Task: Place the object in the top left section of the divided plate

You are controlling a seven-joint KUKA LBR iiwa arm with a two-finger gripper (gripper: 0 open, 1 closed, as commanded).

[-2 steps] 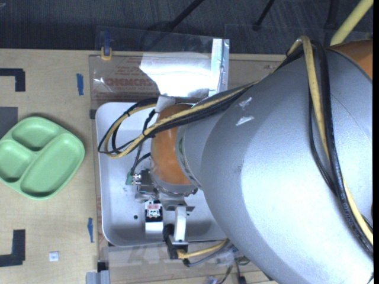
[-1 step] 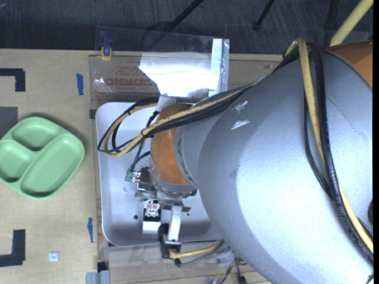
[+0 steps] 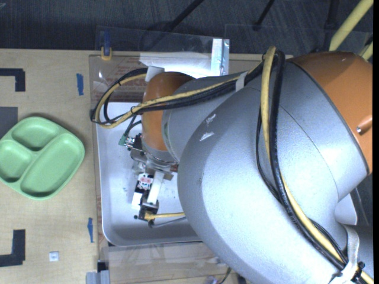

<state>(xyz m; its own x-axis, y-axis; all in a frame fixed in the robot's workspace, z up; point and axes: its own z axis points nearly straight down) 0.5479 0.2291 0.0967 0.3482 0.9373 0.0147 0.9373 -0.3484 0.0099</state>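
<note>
Up close, grey arm [image 3: 266, 176] with orange band [image 3: 155, 114], bent down into the white bin [image 3: 112, 218]. Gripper [image 3: 147, 165] low over the bin floor; cannot tell whether spread or pressed together. Farther left, on the bench [image 3: 47, 229], green divided plate [image 3: 40, 157], apart from the bin.

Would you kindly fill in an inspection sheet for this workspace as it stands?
Surface: wooden bench bearing a white bin.
Job's things: green divided plate on the bench, left of the bin; nothing seen in its sections.
Clutter: small white tag near the bench's front edge.
Grippers: gripper low inside the bin, under the grey arm.
Cables: yellow and black cables run along the arm.
Surroundings: blue tape marks and black tape marks on the bench.
</note>
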